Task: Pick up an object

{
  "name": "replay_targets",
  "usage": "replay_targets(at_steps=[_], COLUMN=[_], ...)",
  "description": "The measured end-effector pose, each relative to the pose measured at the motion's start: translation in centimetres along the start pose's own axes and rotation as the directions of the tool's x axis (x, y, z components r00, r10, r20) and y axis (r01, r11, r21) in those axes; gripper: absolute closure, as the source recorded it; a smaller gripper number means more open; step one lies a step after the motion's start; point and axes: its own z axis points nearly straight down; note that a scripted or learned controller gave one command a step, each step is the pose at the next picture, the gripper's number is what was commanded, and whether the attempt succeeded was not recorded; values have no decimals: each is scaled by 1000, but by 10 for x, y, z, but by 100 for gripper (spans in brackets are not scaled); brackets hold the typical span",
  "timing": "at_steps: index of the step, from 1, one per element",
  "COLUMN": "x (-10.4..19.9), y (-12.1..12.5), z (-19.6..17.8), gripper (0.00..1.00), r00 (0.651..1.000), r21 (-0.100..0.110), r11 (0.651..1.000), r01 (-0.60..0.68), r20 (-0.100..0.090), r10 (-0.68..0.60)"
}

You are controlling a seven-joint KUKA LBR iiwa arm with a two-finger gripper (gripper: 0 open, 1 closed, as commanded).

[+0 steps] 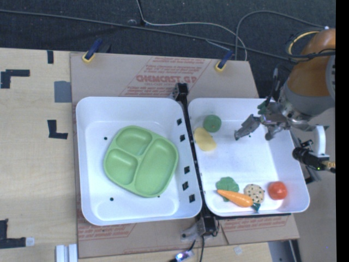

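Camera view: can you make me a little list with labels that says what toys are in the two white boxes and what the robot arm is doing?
left bin: green three-part plastic plate
right bin: six toy foods
far side: round green ball, pale yellow lemon shape next to it
near side: green broccoli piece, orange carrot, speckled round cookie, red tomato
end effector: above the right bin's far right part, fingers spread, holding nothing
arm: grey with orange band, reaching in from the right
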Motion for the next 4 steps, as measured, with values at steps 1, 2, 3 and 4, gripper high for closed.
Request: replay_targets(at_steps=[1,2,3,4], x=[0,8,8,9], y=[3,8,-1,0], z=[-8,51,100,132], gripper=[0,0,0,0], r00=[1000,1000,1000,1000], r21=[-13,-8,-8,-14], r11=[1000,1000,1000,1000], r01=[4,5,3,4], r20=[2,2,2,4], r10=[-4,-5,-3,-4])
